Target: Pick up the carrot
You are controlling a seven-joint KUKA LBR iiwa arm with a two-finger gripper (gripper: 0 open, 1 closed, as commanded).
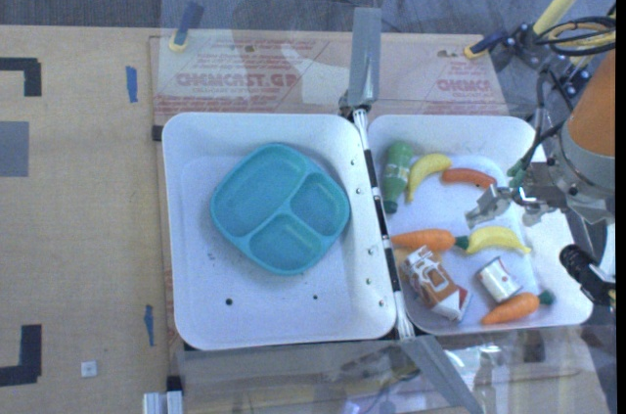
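I am watching the pincer (496, 203) hanging over the right bin (460, 126), fingers spread and grasping nothing. A banana (498, 239) is lying just below it, the carrot (424, 239) resting farther out to its left, and the teal plate (281, 207) sitting well beyond in the left bin (186, 236).

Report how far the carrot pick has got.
Done: the gripper is already over the right bin, low among the toys. In hand: nothing shows between its fingers. Left: the whole pick. Carrots lie in that bin, one left of the gripper, one near the front edge, and an orange piece behind it; none is lifted.
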